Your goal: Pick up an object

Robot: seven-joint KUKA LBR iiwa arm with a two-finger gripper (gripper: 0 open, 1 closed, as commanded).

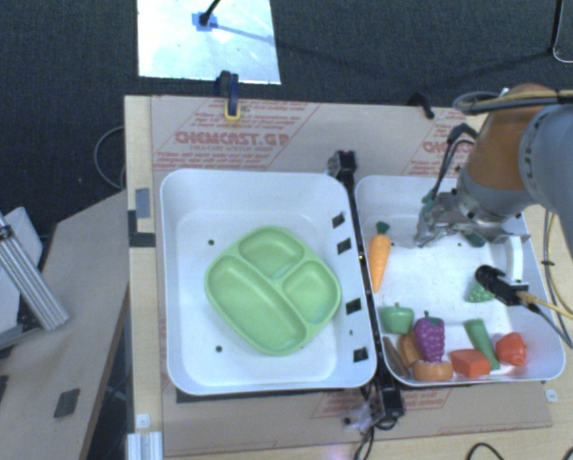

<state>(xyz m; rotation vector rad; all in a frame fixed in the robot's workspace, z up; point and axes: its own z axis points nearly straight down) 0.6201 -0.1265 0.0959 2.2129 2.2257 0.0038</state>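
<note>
- While the arm (516, 151) is reaching in from the right, the jaws are hanging over the back half of the right bin (440, 276), above bare white floor. I cannot tell whether they are open or closed, and nothing is showing between them.
- I am taking the carrot (379, 257) as the likeliest target. It is lying just left of the jaws, lengthwise along the bin's left wall with its green top pointing to the back, apart from the other toys.
- Most of the rest are crowding along the front wall: a pepper (397, 316), grapes (428, 335), a red block (470, 362) and a tomato (510, 349), touching or nearly so. I am judging that lifting one cleanly out of that heap would be awkward.
- A small green piece (478, 293) is sitting alone near the right wall.
- The left bin (186, 209) is holding only a green plate (272, 290), lying flat, so I am expecting little there for the jaws to close on.
- I am reckoning the pick is not yet made. The carrot is lying close to the wall, which may be leaving one jaw little room.
</note>
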